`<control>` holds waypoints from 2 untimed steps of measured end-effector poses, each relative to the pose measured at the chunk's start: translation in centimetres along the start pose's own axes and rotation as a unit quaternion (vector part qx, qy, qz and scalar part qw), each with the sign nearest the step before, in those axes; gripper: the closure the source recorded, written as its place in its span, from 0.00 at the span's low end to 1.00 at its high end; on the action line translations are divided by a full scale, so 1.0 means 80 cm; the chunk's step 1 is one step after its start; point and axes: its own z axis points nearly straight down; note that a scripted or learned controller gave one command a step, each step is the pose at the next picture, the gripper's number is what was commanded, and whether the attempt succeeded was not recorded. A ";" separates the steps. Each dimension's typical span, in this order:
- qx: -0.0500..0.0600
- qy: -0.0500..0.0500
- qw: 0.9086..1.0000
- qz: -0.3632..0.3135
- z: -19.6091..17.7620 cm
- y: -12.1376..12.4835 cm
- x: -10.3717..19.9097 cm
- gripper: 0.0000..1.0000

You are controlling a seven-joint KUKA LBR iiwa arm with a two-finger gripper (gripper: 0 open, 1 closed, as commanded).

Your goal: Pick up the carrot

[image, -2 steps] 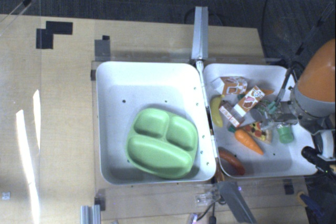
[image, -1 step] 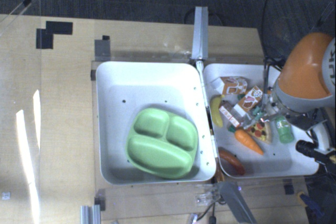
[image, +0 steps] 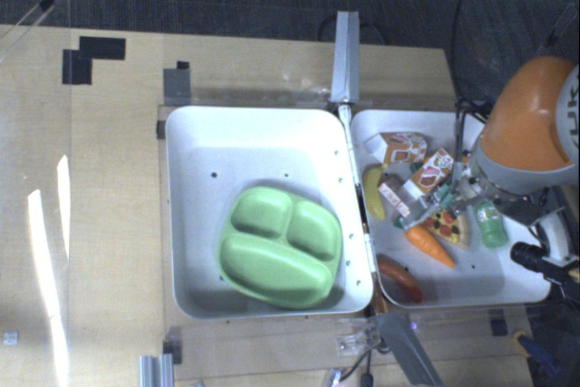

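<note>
- The carrot (image: 430, 246) lies in the right bin (image: 507, 285), near its front edge, with nothing gripping it
- The gripper (image: 433, 202) hangs just above the carrot's fat end; I cannot tell how it is set
- The pizza slice (image: 450, 226) touches the carrot, so it might get grabbed too
- The sausage (image: 399, 278) and snack boxes (image: 419, 168) crowd close and might get bumped
</note>
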 end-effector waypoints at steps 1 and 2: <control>0.001 0.000 0.990 0.145 -0.009 -0.010 0.066 0.00; -0.003 0.000 0.998 0.066 0.109 -0.017 -0.010 0.00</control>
